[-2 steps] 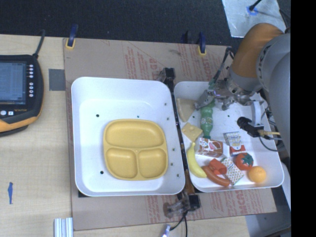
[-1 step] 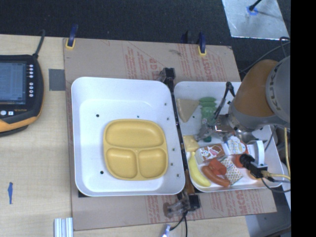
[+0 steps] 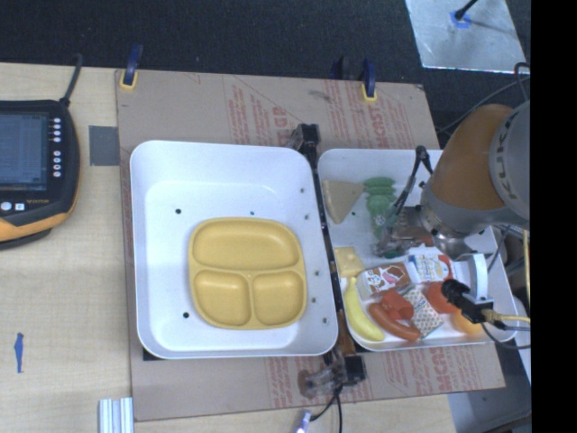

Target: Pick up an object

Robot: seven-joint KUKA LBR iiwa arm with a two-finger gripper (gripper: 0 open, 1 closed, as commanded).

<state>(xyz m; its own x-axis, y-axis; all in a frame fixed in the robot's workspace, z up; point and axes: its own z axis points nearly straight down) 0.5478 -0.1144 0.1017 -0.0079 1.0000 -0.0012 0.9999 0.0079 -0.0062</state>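
The right bin (image 3: pixel 356 165) holds a jumble of small items: a green bottle-like object (image 3: pixel 380 197), a tan wedge (image 3: pixel 339 198), a yellow banana (image 3: pixel 359 318), a red sausage-shaped piece (image 3: pixel 394 319), a printed white packet (image 3: pixel 386 280) and an orange piece (image 3: pixel 444 298). The arm's orange band and grey wrist (image 3: pixel 473 165) hang over the bin's right half. My gripper (image 3: pixel 403 235) reaches down among the items just right of the green object; its fingertips are hidden in the clutter.
The left bin (image 3: pixel 162 179) carries a yellow divided tray (image 3: pixel 246 271) with three compartments. A teach pendant (image 3: pixel 34 171) lies at the far left on the bench. Clamps (image 3: pixel 129 68) pin the cardboard sheet under both bins.
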